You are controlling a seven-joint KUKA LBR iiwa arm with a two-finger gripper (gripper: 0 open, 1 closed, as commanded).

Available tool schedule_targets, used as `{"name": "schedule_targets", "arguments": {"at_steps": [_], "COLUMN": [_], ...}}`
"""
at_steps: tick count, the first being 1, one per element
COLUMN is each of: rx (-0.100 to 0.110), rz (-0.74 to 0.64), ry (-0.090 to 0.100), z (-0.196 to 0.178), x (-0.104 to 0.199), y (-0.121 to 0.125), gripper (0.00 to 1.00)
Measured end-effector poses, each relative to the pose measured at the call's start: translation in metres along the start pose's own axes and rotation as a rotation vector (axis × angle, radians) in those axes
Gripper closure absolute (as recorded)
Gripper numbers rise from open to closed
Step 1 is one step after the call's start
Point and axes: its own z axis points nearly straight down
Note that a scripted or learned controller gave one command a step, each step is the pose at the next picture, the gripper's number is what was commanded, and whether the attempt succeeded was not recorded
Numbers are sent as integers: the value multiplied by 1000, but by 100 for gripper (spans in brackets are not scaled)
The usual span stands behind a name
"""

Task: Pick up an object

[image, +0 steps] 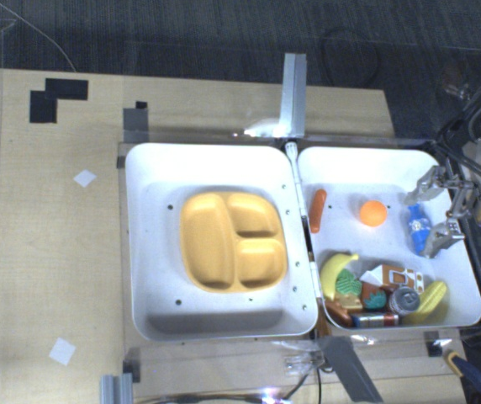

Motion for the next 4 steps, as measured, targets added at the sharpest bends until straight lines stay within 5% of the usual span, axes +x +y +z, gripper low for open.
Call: {"name": "schedule_targets", "arguments": {"at_steps": [1,2,3,4], "rx": [1,-1,0,-5], "rz": [262,502,670,983], "ry": [-7,-16,-3,-29], "z": [154,166,132,151], "x": [3,-148,-128,-108], "y": [-19,-34,-22,-7], "gripper": [0,0,0,0]}}
